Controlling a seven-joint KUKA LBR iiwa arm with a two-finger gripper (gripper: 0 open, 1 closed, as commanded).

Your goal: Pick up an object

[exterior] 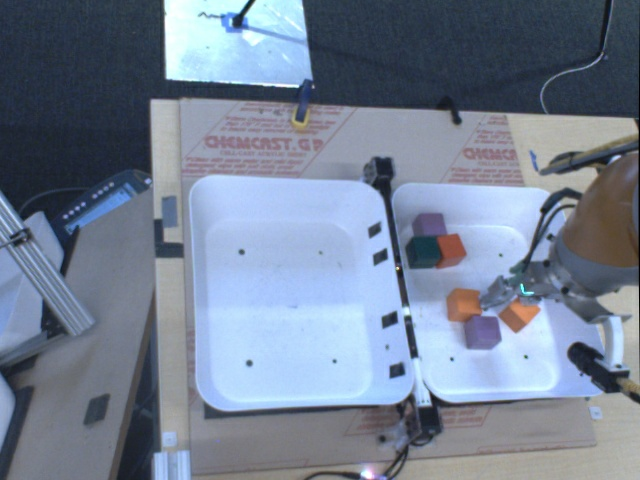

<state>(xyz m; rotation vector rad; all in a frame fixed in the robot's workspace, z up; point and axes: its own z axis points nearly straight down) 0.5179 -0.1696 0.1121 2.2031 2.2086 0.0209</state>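
The right bin (480,383) holds several small blocks. At its back left sit a purple block (429,224), a dark green block (422,252) and an orange block (451,249), packed close together. Nearer the front lie an orange block (463,304), a purple block (482,331) and another orange block (520,315). My gripper (503,294) reaches in from the right and hangs low among those three front blocks, between the two orange ones. I see no block lifted off the bin floor.
The left bin (290,303) is a shallow white tray with small dark dots on its floor. A black divider with clips (395,278) runs between the bins. The arm's orange band (605,218) hangs over the right bin's right edge.
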